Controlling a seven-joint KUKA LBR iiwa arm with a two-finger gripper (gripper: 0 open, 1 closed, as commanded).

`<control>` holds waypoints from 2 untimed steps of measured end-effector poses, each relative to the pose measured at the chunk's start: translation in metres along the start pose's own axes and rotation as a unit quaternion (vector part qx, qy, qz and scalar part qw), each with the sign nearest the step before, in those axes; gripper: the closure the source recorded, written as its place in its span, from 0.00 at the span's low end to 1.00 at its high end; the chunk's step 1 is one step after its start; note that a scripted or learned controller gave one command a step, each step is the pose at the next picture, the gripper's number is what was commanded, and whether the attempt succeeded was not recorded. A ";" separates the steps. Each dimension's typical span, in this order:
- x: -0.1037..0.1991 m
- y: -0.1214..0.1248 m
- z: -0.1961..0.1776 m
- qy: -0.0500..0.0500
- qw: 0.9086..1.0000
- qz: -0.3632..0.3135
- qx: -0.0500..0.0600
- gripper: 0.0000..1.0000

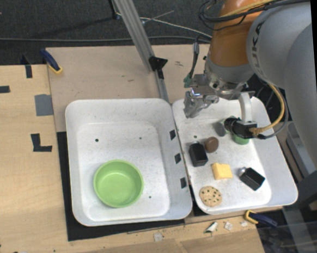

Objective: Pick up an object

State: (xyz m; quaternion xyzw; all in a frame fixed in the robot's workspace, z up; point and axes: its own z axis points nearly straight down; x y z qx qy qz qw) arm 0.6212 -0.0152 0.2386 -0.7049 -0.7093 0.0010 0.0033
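My gripper hangs over the far left corner of the right bin, pointing down at bare bin floor. Below it in the view lie a black block and a small brown round piece, side by side. Closer to the front are a yellow wedge, a speckled cookie and a second black block. A small grey piece and a green object sit near the bin's middle right, the green one partly hidden by the wrist.
The left bin holds a green bowl at its front. A slanted metal pole rises from the gap between the bins. The big grey and orange arm covers the right bin's far right corner.
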 end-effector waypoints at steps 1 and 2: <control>0.046 -0.010 0.011 -0.001 1.000 0.000 0.001 1.00; 0.089 -0.026 0.007 -0.001 1.000 0.000 0.002 1.00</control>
